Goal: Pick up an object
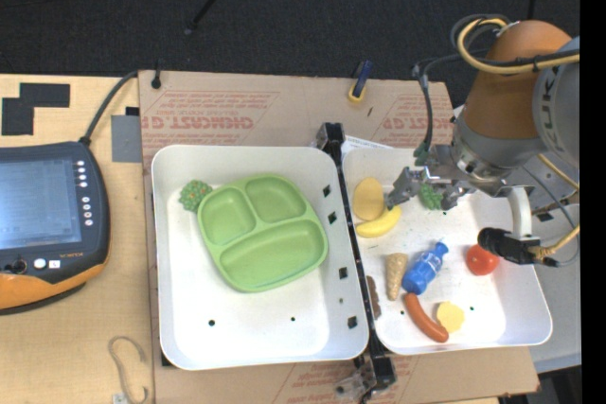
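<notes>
Gripper (431,189) closed on a small green thing (433,195) – hanging just right of the banana (377,224), above the right bin (530,326).

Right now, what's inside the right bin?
In the right bin: a lemon, banana, cone, blue bottle, sausage, yellow piece and tomato. The pincer covers something green; what lies under the arm is hidden.

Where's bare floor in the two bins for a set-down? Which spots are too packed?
Left bin: a bare strip along the near wall below the green divided plate, and a narrower bare strip down the left wall below the broccoli. Right bin: little room; the banana, blue bottle, sausage, tomato and gripper crowd it. A small patch lies right of the yellow piece.
</notes>
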Tool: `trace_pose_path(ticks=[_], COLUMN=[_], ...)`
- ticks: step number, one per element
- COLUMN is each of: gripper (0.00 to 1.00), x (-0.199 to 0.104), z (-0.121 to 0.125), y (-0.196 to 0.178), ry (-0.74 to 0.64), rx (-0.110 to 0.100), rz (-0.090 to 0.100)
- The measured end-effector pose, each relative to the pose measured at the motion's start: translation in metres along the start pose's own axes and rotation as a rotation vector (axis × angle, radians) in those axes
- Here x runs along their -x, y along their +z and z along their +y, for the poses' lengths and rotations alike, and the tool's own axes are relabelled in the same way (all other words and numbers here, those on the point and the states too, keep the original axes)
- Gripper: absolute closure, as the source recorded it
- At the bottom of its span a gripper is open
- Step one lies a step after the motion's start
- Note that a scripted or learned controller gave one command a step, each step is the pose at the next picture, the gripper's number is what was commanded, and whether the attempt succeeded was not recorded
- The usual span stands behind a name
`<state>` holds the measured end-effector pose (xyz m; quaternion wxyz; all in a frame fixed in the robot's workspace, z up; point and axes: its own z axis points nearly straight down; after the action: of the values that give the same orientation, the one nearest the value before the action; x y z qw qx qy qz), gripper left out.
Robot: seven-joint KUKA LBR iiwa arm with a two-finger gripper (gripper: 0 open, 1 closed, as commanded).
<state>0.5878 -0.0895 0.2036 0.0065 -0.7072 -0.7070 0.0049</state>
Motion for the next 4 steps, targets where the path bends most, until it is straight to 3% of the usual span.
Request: trace_pose_path(ticks=[1, 3, 4], gripper=[0.0, 0.0, 0.0], x=[0.0, -0.003, -0.003], z=[0.003, -0.007, -0.008], y=[-0.007, 0.099, 0.118], ry=[-0.001, 0.004, 0.002], rx=[0.012, 0.007, 0.01], rz=[-0.001, 0.0, -0.001])
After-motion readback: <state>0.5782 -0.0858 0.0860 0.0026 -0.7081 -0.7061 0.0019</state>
